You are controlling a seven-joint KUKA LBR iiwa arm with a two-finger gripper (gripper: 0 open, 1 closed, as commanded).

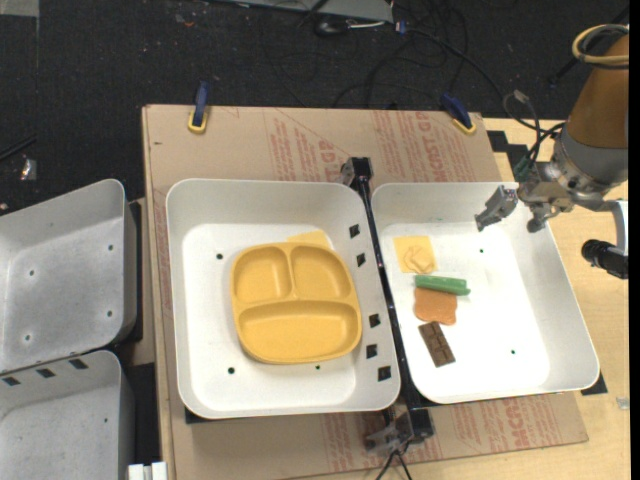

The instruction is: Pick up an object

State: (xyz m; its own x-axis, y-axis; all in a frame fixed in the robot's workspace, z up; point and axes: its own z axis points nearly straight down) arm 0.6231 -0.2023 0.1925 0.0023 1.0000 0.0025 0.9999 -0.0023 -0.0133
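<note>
The fingers (512,208) hang over the far right part of the right bin (560,298), spread apart with nothing between them; 1 tip (492,213) points toward the bin's middle, the other (538,218) sits closer to the arm (600,118). Down-left of the fingers, well apart from them, 4 small items lie in a column on the bin floor. Nearest the fingers is a yellow square piece (414,252). Just past it, farther from the fingers, lies a green stick (441,284), touching an orange piece (436,307) beyond it. Farthest of the 4 is a dark brown bar (437,344). Much farther left of the fingers, across the divider, the left bin (200,268) holds a yellow compartment tray (296,303). Both bins sit on the cardboard-covered worktop (270,138).
</note>
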